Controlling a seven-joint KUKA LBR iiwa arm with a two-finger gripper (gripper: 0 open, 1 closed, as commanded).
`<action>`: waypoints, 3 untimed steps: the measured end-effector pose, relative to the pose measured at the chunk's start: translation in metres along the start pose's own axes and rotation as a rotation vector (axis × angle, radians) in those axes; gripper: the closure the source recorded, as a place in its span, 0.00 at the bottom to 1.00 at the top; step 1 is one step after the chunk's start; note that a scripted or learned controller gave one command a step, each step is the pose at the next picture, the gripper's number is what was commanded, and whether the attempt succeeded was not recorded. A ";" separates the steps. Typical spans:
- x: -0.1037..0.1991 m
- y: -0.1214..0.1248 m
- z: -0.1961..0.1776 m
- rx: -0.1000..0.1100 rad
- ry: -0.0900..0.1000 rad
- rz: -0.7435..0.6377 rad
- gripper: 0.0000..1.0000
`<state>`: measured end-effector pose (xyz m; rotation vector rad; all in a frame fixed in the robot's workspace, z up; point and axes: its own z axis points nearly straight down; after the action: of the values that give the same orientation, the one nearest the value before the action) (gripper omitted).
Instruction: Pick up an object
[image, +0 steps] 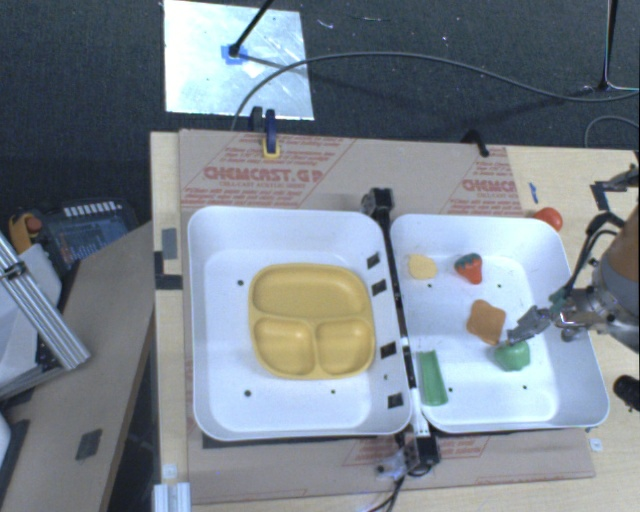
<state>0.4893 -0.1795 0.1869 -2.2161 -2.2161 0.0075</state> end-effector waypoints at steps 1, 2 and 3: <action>0.000 0.003 -0.005 -0.010 -0.002 -0.003 0.00; 0.007 0.006 0.039 -0.006 0.000 -0.002 0.00; -0.001 0.009 0.085 -0.007 -0.001 -0.001 0.00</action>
<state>0.4971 -0.1803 0.1018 -2.2191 -2.2216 0.0010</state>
